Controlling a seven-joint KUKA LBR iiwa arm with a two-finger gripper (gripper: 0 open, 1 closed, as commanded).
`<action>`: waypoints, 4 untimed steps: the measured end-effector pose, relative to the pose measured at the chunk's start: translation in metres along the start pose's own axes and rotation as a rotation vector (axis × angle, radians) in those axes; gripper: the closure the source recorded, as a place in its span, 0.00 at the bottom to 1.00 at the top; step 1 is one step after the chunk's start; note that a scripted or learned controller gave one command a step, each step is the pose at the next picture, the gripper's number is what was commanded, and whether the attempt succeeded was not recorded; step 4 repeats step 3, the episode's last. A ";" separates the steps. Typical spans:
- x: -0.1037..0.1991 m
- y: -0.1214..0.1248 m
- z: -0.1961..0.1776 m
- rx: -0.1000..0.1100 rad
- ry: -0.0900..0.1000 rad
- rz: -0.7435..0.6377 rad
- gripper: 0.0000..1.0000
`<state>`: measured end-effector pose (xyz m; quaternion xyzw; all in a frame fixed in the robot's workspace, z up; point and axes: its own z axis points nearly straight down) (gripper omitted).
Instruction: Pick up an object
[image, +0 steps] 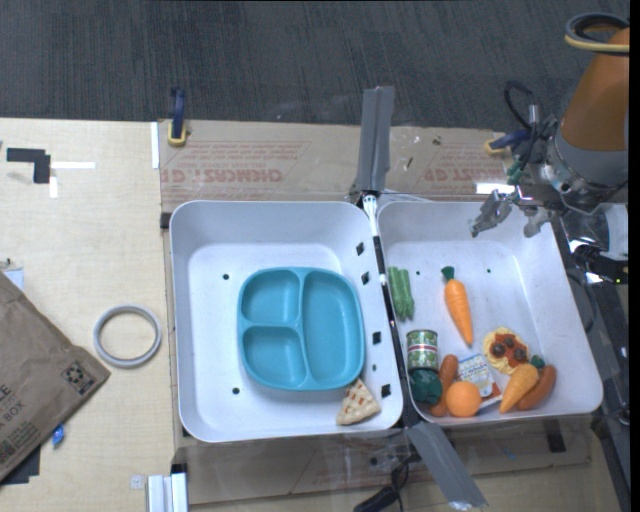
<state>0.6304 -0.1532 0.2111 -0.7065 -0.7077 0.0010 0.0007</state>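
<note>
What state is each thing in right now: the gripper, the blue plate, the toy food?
gripper: over the right bin's far edge, holding nothing
blue plate: flat in left bin, compartments empty
waffle wedge: beside plate
carrot: lying loose
can: upright

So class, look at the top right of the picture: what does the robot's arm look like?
The arm is bulky and rounded, with a wide orange band above a grey wrist section. Dark cables loop beside it, with small blue fittings. The end effector is grey metal, small and angular, with thin parts that stick out over the right bin.
</note>
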 end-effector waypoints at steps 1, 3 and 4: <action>0.021 -0.054 0.119 -0.003 0.000 -0.155 0.00; 0.102 -0.073 0.003 -0.002 -0.001 -0.136 1.00; 0.102 -0.073 0.003 -0.002 -0.001 -0.136 1.00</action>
